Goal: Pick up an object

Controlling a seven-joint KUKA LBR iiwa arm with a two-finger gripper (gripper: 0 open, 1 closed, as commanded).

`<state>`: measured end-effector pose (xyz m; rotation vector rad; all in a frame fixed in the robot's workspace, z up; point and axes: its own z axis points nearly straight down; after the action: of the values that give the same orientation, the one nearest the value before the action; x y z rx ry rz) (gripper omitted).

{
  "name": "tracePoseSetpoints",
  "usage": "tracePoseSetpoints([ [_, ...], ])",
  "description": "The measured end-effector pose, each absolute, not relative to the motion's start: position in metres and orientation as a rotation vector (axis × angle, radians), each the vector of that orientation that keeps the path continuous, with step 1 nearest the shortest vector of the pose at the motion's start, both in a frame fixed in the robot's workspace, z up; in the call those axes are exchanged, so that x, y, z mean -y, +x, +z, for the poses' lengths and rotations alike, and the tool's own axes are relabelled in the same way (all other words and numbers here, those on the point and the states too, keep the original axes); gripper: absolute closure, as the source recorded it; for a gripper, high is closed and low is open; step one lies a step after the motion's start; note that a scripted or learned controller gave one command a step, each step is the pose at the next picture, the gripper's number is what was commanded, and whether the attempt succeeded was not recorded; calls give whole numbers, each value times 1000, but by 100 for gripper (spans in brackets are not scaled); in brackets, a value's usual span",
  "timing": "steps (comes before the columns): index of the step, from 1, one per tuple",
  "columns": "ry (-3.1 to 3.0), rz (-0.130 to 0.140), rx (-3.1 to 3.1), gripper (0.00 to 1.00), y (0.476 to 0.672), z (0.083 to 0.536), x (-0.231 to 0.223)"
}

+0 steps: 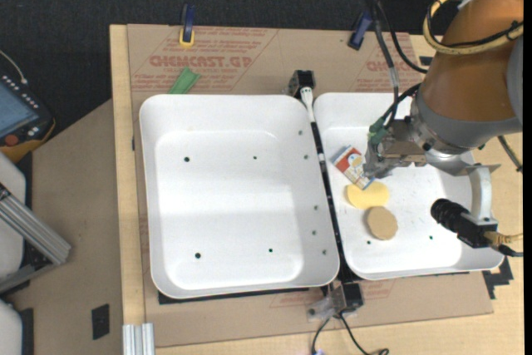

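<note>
Landmark: right bin, white and shallow; all places are given against it.
Arm: grey with an orange band, reaching in over the right bin's far right part.
Gripper: low over the right bin's left half, towards the far wall.
Grip state: cannot tell from this view how far open it is, nor whether it has hold of anything.
Small carton: white with red and blue print, in the right bin near its left wall, just beside the gripper's tip; contact cannot be told.
Yellow piece: in the right bin, left of centre, just on the near side of the carton.
Tan disc: in the right bin, touching or just beside the yellow piece, nearer the bin's near wall.
Left bin: set against the right bin's left wall.
</note>
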<state>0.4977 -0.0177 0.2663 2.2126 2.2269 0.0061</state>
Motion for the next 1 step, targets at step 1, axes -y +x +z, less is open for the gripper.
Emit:
tracePoseSetpoints([
  [1, 2212, 8, -2228, 100, 496, 307, -38],
])
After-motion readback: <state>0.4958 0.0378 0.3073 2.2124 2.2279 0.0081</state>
